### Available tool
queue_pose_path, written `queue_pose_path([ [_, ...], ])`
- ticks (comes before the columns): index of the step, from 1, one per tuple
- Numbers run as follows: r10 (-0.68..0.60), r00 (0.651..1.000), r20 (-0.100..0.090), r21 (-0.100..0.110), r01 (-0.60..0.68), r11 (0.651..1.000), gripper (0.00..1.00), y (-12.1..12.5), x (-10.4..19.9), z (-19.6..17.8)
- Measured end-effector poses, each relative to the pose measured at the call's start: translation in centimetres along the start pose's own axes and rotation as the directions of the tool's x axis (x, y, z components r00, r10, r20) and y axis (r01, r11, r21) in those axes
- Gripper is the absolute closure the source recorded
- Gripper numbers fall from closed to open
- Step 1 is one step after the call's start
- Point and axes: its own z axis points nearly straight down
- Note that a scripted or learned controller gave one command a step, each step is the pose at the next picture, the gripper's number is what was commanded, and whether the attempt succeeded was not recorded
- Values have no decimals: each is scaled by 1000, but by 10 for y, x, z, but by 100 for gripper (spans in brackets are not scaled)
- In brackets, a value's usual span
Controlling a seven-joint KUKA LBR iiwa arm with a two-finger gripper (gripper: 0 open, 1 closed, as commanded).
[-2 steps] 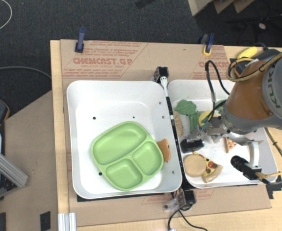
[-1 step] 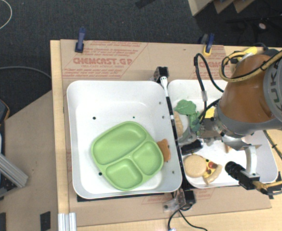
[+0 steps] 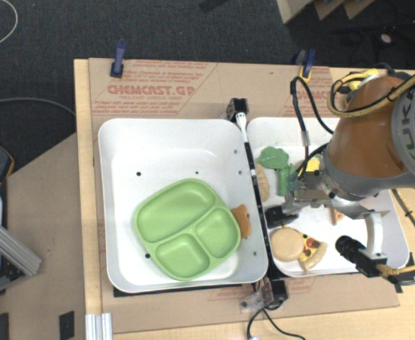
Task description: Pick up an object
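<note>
Green plate (image 3: pixel 186 227): lies flat in the left bin (image 3: pixel 122 154), three compartments facing up, closer to that bin's near edge than its far one.

Small orange-brown piece (image 3: pixel 242 221): rests just right of the plate, at its rim, inside the left bin, close to the wall shared with the right bin (image 3: pixel 282 127). Cannot tell whether touching the plate.

Gripper (image 3: pixel 284 213): hangs right of the plate, past the shared wall, low over the right bin, about level with the plate's upper half. Impossible to tell whether spread, pressed together or pinching anything. Arm (image 3: pixel 367 137): reaches in from farther right of the plate, orange band above grey wrist.

Loose things for picking, all right of the plate, in the right bin:
- Green leafy toy (image 3: pixel 273 157): lies up and right of the plate, beyond the gripper toward the far side.
- Second green piece (image 3: pixel 287 180): stands just below the leafy toy, beside the gripper.
- Tan piece (image 3: pixel 263 185): hugs the shared wall, between plate and gripper.
- Round tan disc (image 3: pixel 286 245): sits level with the plate's lower compartments, just nearer than the gripper.
- Yellow and red piece (image 3: pixel 311 251): touches the disc on the side away from the plate.

Cardboard sheet (image 3: pixel 158 87): spreads under both bins, red print showing beyond the plate's far side.
</note>
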Motion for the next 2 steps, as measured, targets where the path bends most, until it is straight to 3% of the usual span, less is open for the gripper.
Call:
queue_pose_path([
  [1, -11, 1000, -1, 3, 11, 1000, 100, -1, 107, 10],
  [2, -2, 1000, -2, -7, 2, 1000, 100, 1, 92, -82],
])
